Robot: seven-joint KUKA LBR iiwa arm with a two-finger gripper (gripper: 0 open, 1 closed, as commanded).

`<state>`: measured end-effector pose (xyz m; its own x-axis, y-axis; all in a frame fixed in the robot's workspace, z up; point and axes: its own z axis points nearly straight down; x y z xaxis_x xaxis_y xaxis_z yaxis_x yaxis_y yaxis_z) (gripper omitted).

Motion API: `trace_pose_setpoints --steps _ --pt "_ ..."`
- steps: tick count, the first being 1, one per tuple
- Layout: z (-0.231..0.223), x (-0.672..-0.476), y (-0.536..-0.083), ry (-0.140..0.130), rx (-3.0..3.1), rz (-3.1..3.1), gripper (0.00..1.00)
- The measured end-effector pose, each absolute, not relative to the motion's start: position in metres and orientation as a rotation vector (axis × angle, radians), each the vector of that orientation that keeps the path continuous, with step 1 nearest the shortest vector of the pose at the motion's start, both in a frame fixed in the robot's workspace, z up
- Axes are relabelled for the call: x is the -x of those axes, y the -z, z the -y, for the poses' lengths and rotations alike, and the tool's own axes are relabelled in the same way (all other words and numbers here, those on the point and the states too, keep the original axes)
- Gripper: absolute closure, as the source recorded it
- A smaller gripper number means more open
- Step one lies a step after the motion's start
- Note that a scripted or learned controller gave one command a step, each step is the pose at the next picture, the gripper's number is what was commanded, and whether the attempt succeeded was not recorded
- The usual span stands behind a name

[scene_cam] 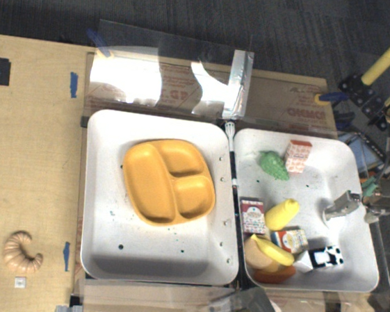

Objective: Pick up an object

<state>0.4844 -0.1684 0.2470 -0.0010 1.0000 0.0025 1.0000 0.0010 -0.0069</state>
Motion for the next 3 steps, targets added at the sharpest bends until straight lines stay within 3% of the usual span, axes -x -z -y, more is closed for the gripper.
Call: trace_pose_setpoints --steps 1,2,3 --pt "0.11 -0.495 -0.121 -0.008 2.262 2.167 0.0" --pt "0.094 -0.555 -0.087 0.005 2.346 2.1 0.0" --pt "0.093 -0.557 -0.096 0.007 2.346 2.1 1.0"
